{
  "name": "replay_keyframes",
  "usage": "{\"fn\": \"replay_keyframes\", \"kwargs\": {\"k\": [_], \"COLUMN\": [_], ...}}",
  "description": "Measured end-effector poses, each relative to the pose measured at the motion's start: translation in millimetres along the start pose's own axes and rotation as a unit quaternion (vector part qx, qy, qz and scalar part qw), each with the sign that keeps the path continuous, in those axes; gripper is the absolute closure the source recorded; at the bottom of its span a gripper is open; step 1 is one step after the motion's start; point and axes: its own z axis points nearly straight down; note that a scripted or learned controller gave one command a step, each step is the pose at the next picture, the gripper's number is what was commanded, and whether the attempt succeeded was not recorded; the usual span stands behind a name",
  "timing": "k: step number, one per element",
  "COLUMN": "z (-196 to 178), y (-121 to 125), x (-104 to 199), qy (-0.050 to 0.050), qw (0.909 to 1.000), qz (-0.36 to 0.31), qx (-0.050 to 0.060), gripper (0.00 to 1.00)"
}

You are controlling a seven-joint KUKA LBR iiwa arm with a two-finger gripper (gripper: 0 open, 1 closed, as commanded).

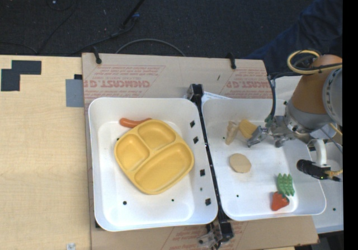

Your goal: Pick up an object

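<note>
The wedge [248, 128], a small yellow cheese-like block, lay in the upper part of the right bin [313, 210], with a pale beige piece [231, 132] standing just beside it on its left. The gripper [258, 137] hung low over that bin, its tips just right of the wedge and slightly below it; nothing showed between the fingers, but how far apart they stood could not be made out against the grey metal. The arm [313, 95] was cut off at the right edge, so only its tan and grey wrist section was visible.

In the right bin there also lay a tan disc [240, 163] near the middle, and a red strawberry [282, 194] with a green top toward the lower right corner. The left bin [106, 198] held a yellow divided plate [154, 155], tilted askew, and an orange carrot [133, 122] poking out from behind the plate's upper left rim, partly hidden by it.
</note>
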Motion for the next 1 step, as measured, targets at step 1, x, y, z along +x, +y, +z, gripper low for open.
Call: {"fn": "replay_keyframes", "kwargs": {"k": [1], "z": [-11.2], "y": [0.4], "x": [-0.3], "qy": [0.0], "qw": [1.0], "qz": [0.0], "qx": [0.0], "gripper": [1.0]}}
